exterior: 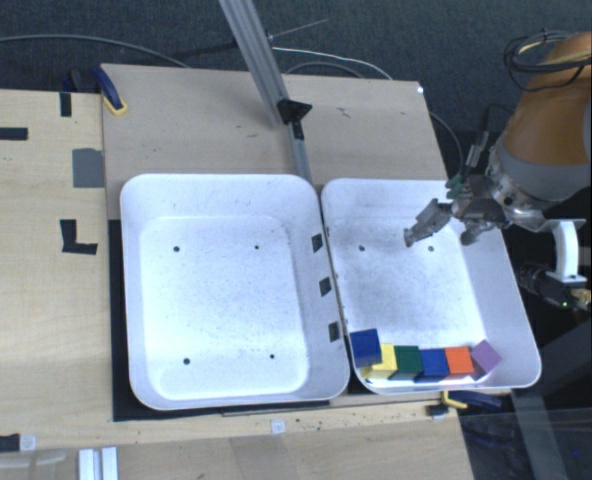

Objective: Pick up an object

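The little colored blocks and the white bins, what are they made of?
The blocks look like painted wood or hard plastic: flat bright colors, crisp edges, no shine; hard to say which. The right bin and left bin look like molded plastic: smooth, rounded corners, curled rims, with a faint dark speckle.

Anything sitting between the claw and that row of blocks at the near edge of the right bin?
No. In the camera view, only bare speckled floor of the right bin lies between the claw and the row of blocks.

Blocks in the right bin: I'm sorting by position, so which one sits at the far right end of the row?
The purple block, at the row's right end beside the orange block, tilted unlike the rest.
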Available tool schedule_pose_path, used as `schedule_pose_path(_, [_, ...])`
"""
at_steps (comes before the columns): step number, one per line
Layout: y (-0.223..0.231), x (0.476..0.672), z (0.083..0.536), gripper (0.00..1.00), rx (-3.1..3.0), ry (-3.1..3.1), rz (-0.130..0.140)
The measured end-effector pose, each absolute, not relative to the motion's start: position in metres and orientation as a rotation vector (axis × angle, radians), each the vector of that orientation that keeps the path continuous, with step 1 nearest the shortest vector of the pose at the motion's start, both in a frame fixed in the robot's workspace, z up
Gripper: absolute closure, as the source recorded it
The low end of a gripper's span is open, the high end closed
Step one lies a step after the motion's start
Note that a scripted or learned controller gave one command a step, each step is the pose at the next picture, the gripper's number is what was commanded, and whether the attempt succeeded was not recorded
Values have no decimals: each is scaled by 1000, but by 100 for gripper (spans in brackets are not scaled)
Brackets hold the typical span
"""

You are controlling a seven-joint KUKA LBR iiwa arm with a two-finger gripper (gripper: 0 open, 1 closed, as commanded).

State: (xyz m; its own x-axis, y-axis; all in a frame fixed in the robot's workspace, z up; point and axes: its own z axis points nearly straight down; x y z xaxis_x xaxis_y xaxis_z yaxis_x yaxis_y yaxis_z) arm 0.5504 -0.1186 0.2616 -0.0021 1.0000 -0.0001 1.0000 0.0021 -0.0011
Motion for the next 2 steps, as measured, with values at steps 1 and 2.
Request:
schedule_pose_path(1, [-127,580,360,0,-2225,-2229,-7])
schedule_pose_path(2, [48,505,351,0,-2208,-2229,1])
